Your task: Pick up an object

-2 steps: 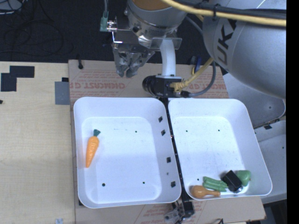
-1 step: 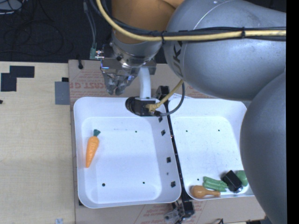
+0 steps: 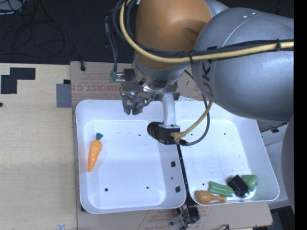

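— While the arm [image 3: 230,56] blocks the upper frame, can you read the gripper [image 3: 134,104]?

— I can't tell its state; it's dark, above the left bin's [image 3: 91,195] top edge.

— Objects?

— I see a carrot [image 3: 94,152] at left; a cluttered pile [image 3: 230,188] lower right, hard to separate.

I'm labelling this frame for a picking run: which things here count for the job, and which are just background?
For the job:
end effector, above the left bin
toy carrot in the left bin
green bean pod, black block, tan pear-shaped toy, in the right bin

Lying about:
cardboard sheet
cables
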Robot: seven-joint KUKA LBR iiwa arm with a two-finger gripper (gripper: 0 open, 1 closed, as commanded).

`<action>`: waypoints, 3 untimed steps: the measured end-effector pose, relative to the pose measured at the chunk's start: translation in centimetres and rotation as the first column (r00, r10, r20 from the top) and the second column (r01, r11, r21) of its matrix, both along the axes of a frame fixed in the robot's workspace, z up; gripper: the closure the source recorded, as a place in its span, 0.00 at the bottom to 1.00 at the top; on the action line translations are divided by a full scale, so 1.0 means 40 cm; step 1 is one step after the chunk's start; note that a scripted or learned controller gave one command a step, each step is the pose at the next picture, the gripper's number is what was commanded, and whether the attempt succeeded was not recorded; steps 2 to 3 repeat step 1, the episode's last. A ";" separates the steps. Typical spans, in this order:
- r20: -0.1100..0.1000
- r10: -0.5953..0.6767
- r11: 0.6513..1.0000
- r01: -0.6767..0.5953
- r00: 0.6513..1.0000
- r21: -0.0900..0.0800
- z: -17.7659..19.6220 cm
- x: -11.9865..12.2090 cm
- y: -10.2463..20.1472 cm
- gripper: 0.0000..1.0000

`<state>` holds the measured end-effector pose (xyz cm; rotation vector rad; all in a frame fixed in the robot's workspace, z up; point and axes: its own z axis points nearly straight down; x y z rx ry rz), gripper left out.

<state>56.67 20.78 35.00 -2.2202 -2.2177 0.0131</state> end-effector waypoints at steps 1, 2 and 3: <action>0.009 0.006 1.000 -0.006 1.000 0.003 0.024 0.129 0.076 1.00; 0.009 0.006 1.000 -0.006 1.000 0.003 0.024 0.129 0.076 1.00; 0.009 0.006 1.000 -0.006 1.000 0.003 0.024 0.129 0.076 1.00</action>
